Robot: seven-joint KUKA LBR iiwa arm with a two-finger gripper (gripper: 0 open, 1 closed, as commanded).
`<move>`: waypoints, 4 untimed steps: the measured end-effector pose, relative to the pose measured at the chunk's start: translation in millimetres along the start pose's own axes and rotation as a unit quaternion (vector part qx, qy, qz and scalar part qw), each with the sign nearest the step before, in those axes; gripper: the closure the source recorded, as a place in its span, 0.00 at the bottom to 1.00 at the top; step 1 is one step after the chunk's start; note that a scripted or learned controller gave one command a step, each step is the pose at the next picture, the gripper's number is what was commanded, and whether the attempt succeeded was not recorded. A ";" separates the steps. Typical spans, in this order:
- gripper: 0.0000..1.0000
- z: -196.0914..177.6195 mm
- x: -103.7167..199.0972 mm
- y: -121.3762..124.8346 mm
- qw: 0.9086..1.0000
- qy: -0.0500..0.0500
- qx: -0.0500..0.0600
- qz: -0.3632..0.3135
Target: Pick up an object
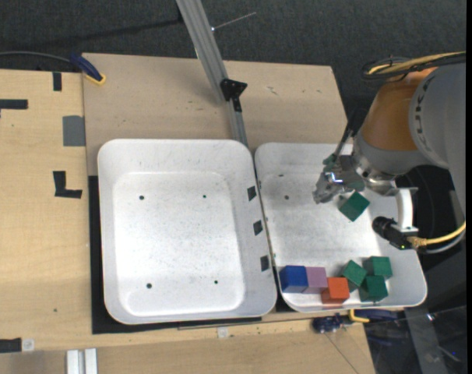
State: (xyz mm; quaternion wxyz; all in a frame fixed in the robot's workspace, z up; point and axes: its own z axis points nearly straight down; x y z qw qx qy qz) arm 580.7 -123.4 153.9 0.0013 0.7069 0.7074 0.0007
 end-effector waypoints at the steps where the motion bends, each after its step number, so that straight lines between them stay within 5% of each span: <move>1: 1.00 -62.6 3.5 4.9 1.000 0.000 -0.002 -0.001; 2: 1.00 -103.2 3.9 6.0 1.000 0.000 0.000 -0.001; 4: 1.00 -76.4 117.5 -4.2 1.000 0.001 0.003 -0.003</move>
